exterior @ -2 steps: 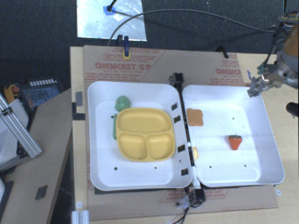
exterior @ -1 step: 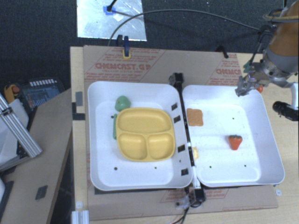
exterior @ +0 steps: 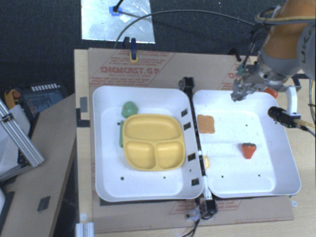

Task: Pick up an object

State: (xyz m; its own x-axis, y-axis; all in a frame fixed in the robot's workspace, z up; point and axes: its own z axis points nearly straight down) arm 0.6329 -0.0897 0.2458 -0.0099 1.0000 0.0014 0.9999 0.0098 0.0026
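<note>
While end effector hovers, strawberry lies apart.

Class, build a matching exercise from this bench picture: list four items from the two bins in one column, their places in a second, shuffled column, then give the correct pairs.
Items:
1. yellow tray
2. strawberry
3. slice of toast
4. green toy

Places:
A. right bin, near its left wall
B. left bin, partly under the tray's far left corner
C. middle of the left bin
D. right bin, toward its right side

Pairs: 1-C, 2-D, 3-A, 4-B
</note>
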